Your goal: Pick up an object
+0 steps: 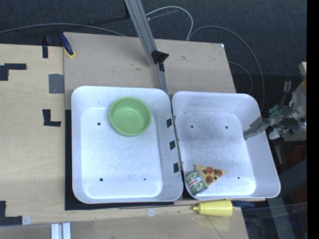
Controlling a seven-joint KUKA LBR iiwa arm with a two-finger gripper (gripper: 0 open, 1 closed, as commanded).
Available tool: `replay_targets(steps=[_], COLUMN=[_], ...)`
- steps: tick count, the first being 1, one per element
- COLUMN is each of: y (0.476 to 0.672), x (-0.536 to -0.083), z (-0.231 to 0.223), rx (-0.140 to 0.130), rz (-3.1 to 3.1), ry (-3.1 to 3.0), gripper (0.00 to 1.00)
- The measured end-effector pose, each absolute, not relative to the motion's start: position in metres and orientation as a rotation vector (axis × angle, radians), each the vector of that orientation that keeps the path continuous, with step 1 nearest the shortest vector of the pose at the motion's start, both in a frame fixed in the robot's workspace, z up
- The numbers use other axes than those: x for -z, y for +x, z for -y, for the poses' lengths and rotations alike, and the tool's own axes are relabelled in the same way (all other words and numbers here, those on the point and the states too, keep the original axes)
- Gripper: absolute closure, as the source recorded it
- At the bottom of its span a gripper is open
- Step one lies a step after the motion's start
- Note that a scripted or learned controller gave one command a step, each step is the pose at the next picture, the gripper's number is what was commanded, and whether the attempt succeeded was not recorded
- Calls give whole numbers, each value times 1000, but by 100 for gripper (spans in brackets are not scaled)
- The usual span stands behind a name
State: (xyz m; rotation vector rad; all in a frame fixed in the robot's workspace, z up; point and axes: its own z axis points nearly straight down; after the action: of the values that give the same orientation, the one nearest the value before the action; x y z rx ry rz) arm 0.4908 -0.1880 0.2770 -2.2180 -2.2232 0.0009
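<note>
The gripper [256,127] sits at the shallow white right bin's [259,180] right rim; jaw opening cannot be told. The flat triangular printed pizza slice [210,173] lies at this bin's near-left corner, well apart.

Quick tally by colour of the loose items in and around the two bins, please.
Green: 1, bowl in the left bin.
Multicoloured: 1, pizza-slice toy in the right bin.
Yellow: 1, bottle on the bench beside the right bin.
Total: 3
</note>
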Motion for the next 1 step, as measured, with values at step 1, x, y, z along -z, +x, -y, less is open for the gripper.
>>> replay_targets(steps=[1], y=[491], x=[-277], z=[188], rx=[-1], rz=[2223], ry=[-2219], gripper=[0])
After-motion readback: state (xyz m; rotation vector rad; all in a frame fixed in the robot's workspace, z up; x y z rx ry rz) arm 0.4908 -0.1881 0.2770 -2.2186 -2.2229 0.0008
